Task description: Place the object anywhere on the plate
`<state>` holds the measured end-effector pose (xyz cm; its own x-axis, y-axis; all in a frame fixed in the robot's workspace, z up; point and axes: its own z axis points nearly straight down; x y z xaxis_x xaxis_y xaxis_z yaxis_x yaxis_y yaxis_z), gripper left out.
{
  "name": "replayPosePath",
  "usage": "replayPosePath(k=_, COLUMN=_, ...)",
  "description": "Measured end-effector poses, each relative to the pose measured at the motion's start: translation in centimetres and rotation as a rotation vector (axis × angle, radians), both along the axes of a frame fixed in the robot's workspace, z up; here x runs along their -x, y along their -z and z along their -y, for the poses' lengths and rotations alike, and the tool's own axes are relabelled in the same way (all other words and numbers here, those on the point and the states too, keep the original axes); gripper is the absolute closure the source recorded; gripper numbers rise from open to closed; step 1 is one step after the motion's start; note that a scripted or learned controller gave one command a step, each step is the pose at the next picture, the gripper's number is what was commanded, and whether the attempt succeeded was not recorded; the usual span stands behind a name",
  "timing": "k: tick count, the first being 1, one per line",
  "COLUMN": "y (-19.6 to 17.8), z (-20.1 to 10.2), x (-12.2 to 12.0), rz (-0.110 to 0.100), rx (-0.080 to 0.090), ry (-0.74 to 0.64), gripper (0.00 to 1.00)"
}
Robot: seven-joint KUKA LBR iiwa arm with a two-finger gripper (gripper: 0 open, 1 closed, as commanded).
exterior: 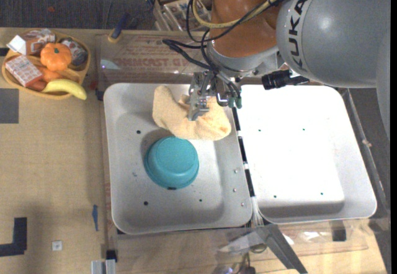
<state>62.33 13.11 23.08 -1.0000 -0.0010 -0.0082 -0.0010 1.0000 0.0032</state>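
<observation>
A pale yellow, floppy flat piece (180, 119) lies in the back half of the left bin (124, 118). Its surface is wrinkled and its near edge touches a teal round dish (172, 162) that sits bottom-up in the middle of that bin. My gripper (198, 107) hangs straight down over the middle of the yellow piece, and its tip is at or just above that surface. The grey arm with its orange band (248, 6) reaches in from the upper right and hides the bin's back right corner.
The right bin (298, 149) sits beside the left one, with a narrow black gap between them. A bowl of toy fruit (46, 65) stands on the bench at the far left. Cables and a wire rack sit behind the bins.
</observation>
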Motion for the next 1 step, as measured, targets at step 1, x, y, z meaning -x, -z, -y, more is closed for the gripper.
replayPosePath(k=1, y=-0.07, z=0.01, x=-0.03, rz=0.001, rx=0.000, ry=0.000, gripper=0.00)
